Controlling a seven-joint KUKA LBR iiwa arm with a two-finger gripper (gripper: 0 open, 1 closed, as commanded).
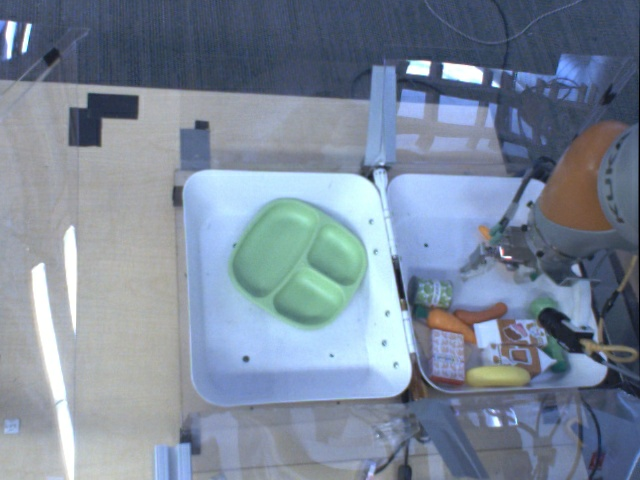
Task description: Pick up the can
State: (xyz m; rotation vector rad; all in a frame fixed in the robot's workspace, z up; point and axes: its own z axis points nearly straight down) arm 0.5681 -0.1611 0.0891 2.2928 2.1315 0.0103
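Note:
The can (433, 292) is small and green with a pale label. It lies on its side at the left wall of the right bin (440, 208), just above the carrot. My gripper (482, 258) hangs over the middle of the right bin, up and to the right of the can and apart from it. Nothing shows in its grasp.
Below the can, the right bin's front holds an orange carrot (450, 321), a sausage (482, 313), a red box (448, 354), a yellow banana (497, 376) and a brown-and-white carton (520, 340). The left bin (215, 368) holds a green divided plate (298, 261).

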